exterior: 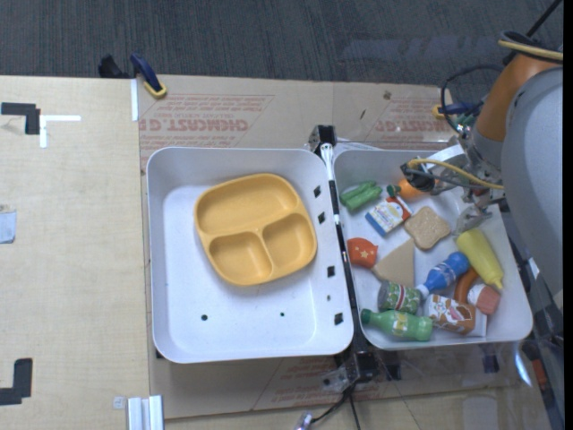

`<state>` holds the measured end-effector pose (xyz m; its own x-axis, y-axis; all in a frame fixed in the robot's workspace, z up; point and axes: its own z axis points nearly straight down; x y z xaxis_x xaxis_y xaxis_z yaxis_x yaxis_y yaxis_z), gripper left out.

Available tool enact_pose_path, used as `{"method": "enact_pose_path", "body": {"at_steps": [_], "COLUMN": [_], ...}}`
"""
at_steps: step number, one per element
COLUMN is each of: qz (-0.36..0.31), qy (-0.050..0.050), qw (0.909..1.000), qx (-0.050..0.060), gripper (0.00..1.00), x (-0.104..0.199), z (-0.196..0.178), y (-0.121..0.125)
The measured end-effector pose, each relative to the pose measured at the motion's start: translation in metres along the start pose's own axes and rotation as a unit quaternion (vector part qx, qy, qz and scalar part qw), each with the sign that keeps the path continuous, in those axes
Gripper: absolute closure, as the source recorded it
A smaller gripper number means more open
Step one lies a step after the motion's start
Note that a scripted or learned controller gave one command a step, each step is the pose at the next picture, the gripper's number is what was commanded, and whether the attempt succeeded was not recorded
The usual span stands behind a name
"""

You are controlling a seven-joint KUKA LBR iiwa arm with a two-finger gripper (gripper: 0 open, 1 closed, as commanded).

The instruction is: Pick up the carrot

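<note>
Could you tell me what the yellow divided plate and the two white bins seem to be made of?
The yellow divided plate looks like moulded plastic with a matte finish: uniform colour, rounded compartment walls, only soft highlights. The left bin and right bin appear to be thin white plastic or coated sheet; their smooth rolled rims and faint sheen leave it open.

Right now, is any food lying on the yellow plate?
No, the yellow plate in the left bin shows bare compartments; the food lies in the right bin.
</note>
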<state>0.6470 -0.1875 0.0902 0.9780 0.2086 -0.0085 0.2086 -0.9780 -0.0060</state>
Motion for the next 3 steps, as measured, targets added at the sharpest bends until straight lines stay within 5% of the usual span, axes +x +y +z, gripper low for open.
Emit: {"method": "enact_pose_path", "body": {"at_steps": [1, 2, 3], "qz": [0.002, -0.026, -0.028], "qy": [0.003, 0.005, 0.004], "qw": [1.0, 0.9996, 0.9996], "qx": [-0.002, -0.004, -0.004], "gripper": [0.0, 0.0, 1.0], "x": [-0.007, 0.018, 0.017], "z": [-0.055, -0.004, -0.013], "y": [-0.043, -0.044, -0.044]}}
